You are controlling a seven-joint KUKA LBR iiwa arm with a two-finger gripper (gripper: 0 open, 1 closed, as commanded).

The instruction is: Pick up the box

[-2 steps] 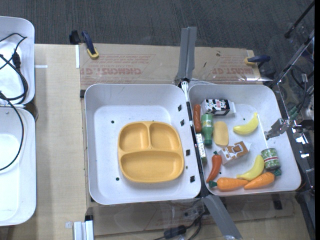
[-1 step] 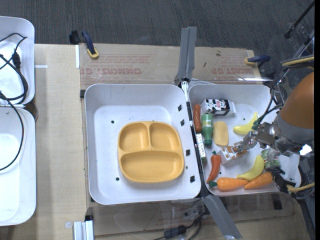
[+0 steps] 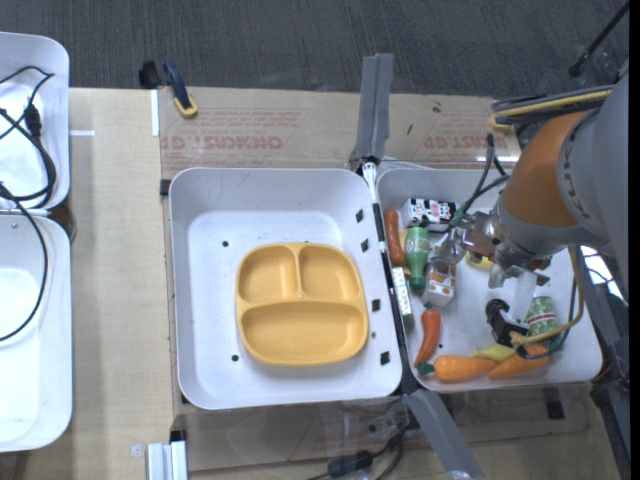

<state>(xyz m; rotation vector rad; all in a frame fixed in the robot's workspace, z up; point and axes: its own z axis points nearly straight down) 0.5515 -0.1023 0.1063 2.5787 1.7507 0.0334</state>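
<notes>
- box (image 3: 440,284): a small pale carton with a brownish print, lying in the right bin (image 3: 468,316) toward its left side, just right of the green bottle (image 3: 417,254) and above the red chilli (image 3: 428,334).
- it looks like light, stiff card. it should lift easily, though its thin walls could dent under a hard squeeze and its printed faces may be slick.
- the best hold is probably across its two narrow sides, from above. the bottle sits so close on the left that there is little room on that side.
- the pincer (image 3: 456,245) hangs just above and to the right of the box. whether it is released or clenched i cannot tell, and nothing is seen in its grip.
- a second, black-and-white patterned box (image 3: 431,209) lies near the bin's top wall. i take the small carton as the target because it is nearest the pincer.
- along the same bin's bottom wall lie an orange carrot (image 3: 464,368), a yellow banana (image 3: 497,352) and a green-labelled can (image 3: 541,315).
- the left bin (image 3: 186,298) holds a yellow divided plate (image 3: 300,303) lying flat near its middle.
- both bins sit side by side on the pale surface (image 3: 120,268).
</notes>
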